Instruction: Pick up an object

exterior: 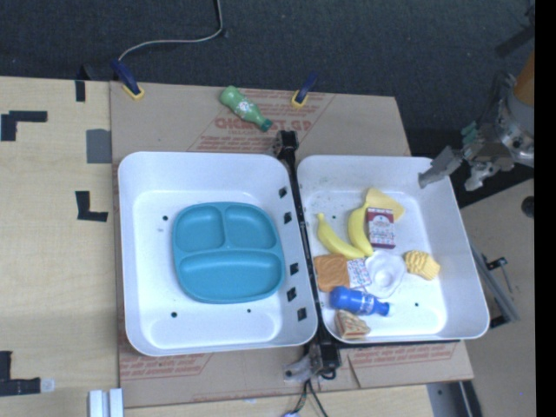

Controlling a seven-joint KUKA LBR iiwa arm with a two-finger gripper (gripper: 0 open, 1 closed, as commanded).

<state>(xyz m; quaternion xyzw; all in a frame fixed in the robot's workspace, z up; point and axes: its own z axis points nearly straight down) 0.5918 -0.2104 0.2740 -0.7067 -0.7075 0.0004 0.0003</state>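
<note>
Right white bin (452, 233) on worktop, cluttered: blue bottle (360, 301), two bananas (346, 233), red packet (381, 229), pastries. Left bin (139, 189) with blue divided plate (229, 252). Tool (453, 174) above right bin's far corner, fingers spread, nothing between them.

Small toy foods (369, 259) clustered flat in the right bin (452, 259)
</note>
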